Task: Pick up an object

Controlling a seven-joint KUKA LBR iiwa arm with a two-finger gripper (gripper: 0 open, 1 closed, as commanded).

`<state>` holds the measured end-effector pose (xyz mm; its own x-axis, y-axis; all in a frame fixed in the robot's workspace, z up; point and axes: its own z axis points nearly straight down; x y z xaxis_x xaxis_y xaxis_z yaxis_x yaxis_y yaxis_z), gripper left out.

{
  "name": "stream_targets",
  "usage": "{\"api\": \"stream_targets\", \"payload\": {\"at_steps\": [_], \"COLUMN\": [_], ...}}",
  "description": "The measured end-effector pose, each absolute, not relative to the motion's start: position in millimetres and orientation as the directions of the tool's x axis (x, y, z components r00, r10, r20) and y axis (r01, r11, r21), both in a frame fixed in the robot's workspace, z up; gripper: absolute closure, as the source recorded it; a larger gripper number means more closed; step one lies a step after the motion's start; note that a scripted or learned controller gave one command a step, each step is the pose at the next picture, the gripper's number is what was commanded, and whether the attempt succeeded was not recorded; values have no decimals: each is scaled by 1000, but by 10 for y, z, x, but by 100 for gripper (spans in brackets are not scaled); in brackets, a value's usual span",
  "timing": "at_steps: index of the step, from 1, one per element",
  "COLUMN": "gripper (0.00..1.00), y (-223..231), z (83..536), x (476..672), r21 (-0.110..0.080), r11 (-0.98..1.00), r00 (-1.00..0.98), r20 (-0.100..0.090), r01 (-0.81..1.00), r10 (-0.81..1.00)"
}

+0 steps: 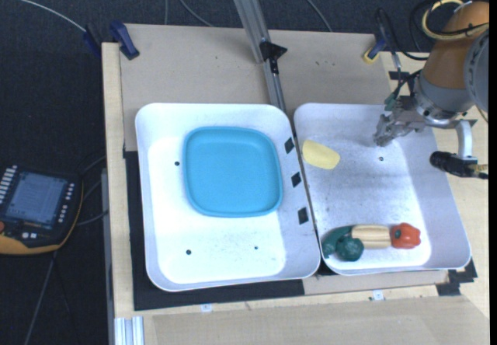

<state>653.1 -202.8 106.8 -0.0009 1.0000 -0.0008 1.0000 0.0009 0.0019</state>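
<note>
While the gripper hangs low over the right bin, near that bin's far edge and toward the right side of the surface, nothing shows between its tips, and whether the jaws stand apart or together cannot be told from this slanted look down.

Candidates for the pick all lie in the right bin. A pale yellow piece rests near the bin's left wall toward the far end, apart from everything else. Along the near edge sit three things in a row: a dark green piece at the left, a tan stick-like piece touching it, and a red piece at the stick's right end. A blue plate lies in the left bin, flat and awkward to grasp.

The yellow piece looks like the best target: it is the nearest to the gripper and has bare floor all round, so the jaws can straddle it without nudging a neighbour. Doing it well probably means centring above it first, turning the wrist so the jaws close across its narrow side, then descending straight until the tips almost reach the bin floor. The near-edge cluster is riskier, since the three touch and the bin's lip crowds them; a closing jaw could push one onto another rather than trap it.
</note>
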Motion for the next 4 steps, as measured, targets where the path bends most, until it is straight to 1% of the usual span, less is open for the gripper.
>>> {"api": "stream_targets", "payload": {"at_steps": [1,3,4], "gripper": [100,100,100], "y": [-1979,-2068,-1554], "z": [1695,2694,2750], "x": [6552,6542,6606], "r21": [6,5,2], "r11": [1,0,4], "r00": [-1,0,-4], "r20": [-1,-2,1], "r01": [1000,1000,1000], "r10": [1000,1000,1000]}}
